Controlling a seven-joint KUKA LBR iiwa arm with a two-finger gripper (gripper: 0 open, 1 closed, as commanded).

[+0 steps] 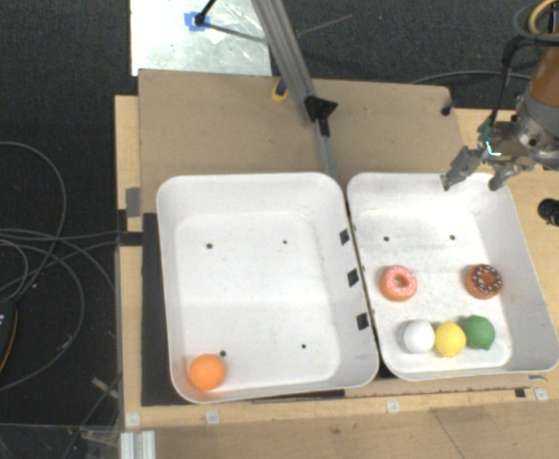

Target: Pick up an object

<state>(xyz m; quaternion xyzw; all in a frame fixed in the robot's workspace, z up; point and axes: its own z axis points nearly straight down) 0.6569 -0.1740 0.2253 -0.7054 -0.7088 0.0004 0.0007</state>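
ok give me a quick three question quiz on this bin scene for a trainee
1. True or false: the orange ball lies in the same bin as the two doughnuts.
2. Multiple choice: in the row of three balls, which one is in the middle? A) white ball B) yellow ball C) green ball
3. Fill the gap: the tool hangs open over the far edge of the ____ bin.

Key:
1. False. It sits alone in the left bin; the pink doughnut and the brown doughnut are in the right one.
2. B
3. right
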